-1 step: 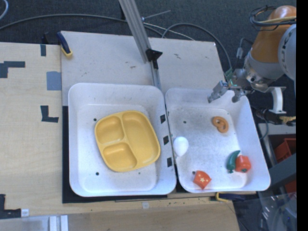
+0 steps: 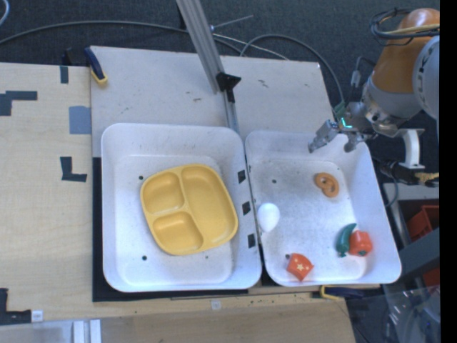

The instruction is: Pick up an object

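Open, empty jaws (image 2: 334,141) above right bin's far edge, pretzel (image 2: 327,184) just below, apart.

Yellow divided tray (image 2: 188,209) in left bin (image 2: 114,191); metal pole (image 2: 203,38) slanting above; blue-yellow tool (image 2: 96,66) at bench top-left.

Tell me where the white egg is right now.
The white egg lies in the right bin, against its left wall, with the pretzel to its upper right.
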`<state>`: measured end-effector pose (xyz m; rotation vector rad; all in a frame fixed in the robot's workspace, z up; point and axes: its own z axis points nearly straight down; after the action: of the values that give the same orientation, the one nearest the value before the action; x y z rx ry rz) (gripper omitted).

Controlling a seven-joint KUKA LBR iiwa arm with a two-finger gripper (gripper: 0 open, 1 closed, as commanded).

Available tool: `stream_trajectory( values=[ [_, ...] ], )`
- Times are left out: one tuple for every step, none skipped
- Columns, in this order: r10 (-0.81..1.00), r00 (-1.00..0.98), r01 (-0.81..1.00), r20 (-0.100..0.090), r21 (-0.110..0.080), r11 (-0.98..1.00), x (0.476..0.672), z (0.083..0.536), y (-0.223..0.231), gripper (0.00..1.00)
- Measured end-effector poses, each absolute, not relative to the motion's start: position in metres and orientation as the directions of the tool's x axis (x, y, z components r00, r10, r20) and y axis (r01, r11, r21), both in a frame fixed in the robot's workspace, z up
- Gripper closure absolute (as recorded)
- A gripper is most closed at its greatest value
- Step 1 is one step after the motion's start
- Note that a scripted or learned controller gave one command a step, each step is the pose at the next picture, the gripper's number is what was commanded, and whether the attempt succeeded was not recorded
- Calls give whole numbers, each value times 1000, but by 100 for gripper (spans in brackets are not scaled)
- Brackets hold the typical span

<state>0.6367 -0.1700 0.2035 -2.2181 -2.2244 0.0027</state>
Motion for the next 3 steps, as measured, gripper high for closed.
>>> stream_trajectory(
  values=[
    [1000, -3, 1000, -1, -6, 3, 639, 159, -170, 0],
    [1000, -3, 1000, 0, -8, 3, 638, 94, -167, 0],
    [1000, -3, 1000, -1, -3, 3, 638, 88, -166, 0]
  ],
)
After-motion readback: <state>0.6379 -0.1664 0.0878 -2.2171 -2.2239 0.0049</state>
